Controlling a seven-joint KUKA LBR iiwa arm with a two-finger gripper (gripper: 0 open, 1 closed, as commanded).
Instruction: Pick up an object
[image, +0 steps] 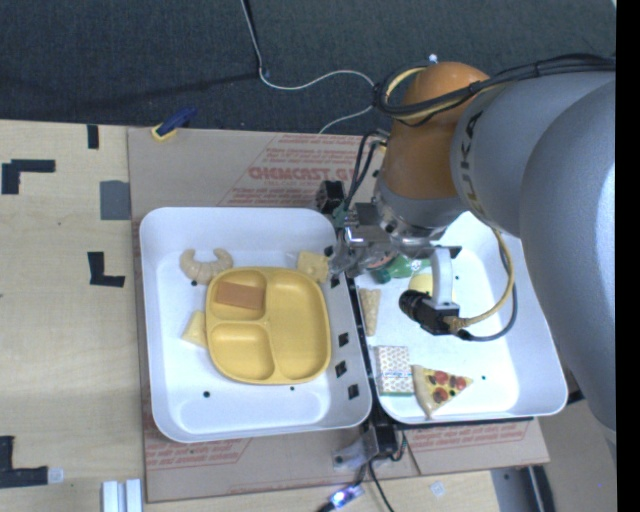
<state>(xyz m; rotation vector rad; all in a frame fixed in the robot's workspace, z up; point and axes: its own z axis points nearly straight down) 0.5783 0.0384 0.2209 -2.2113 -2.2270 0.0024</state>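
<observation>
My gripper (372, 258) hangs low over the near-left part of the right bin (520, 390), close to the wall between the two bins. Under it peeks a green object (398, 267), with a yellow piece (421, 283) beside it; the wrist hides most of both. A pale wedge (370, 308) lies just below the gripper. Nearer the front sit a patterned square packet (392, 367) and a pizza slice (438, 385). The left bin (165, 240) holds a yellow divided plate (270, 325) carrying a brown slab (240, 293).
A tan croissant-shaped piece (203, 265) lies at the left bin's back left, a yellow wedge (194, 328) beside the plate, and a pale piece (313, 264) at the plate's back right. The large grey arm covers the right bin's far side. Cardboard lies under both bins.
</observation>
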